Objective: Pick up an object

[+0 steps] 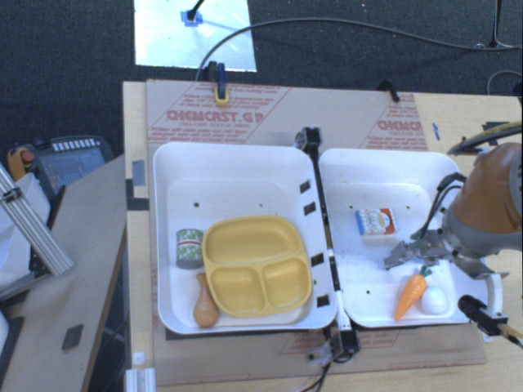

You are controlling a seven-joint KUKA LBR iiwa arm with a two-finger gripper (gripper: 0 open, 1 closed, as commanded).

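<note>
Two shallow white bins sit side by side on the desk [135,219]. The left bin [237,166] holds a yellow divided tray [257,264], a small green can [189,247] touching the tray's left edge, and a tan wooden piece [204,303] lying partly under the tray's lower left corner. The right bin [384,174] holds a small white and red box [376,221] near its middle, an orange carrot [410,296] toward the front, and a white egg [435,300] just beside the carrot on its right. The arm [486,211] reaches in over the right bin, and its end effector [406,256] hangs low above the bin floor, between the box and the carrot. Whether the end effector is released or clenched cannot be told; nothing is seen gripped in it.
</note>
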